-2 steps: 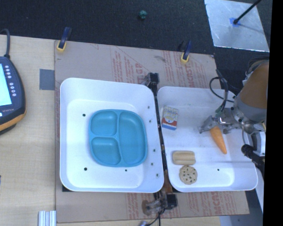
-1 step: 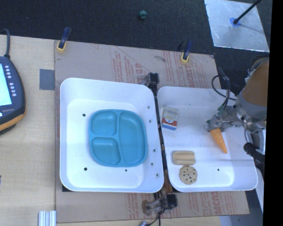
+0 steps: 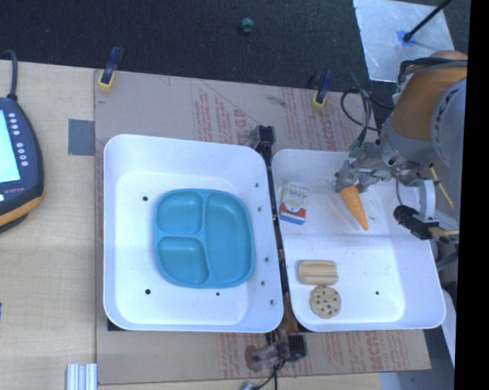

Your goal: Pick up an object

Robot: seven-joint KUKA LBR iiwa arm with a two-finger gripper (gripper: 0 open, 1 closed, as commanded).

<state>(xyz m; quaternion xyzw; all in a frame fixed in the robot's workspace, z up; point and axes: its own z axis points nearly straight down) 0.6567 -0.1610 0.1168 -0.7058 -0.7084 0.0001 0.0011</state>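
Observation:
An orange toy carrot (image 3: 356, 207) is in the right bin (image 3: 401, 310), near its back, pointing toward the front right. My gripper (image 3: 353, 179) comes in from the right and sits at the carrot's thick end, its fingers shut on that end. A small white and orange carton (image 3: 293, 203) stands at the bin's left wall. A tan bread-like block (image 3: 317, 272) and a round cookie (image 3: 325, 301) lie near the front.
The left bin (image 3: 122, 225) holds a blue divided plate (image 3: 204, 238). A pendant with a screen (image 3: 7, 160) lies on the bench at far left. Clamps (image 3: 109, 69) hold the board at the back, and cables run near the arm (image 3: 422, 101).

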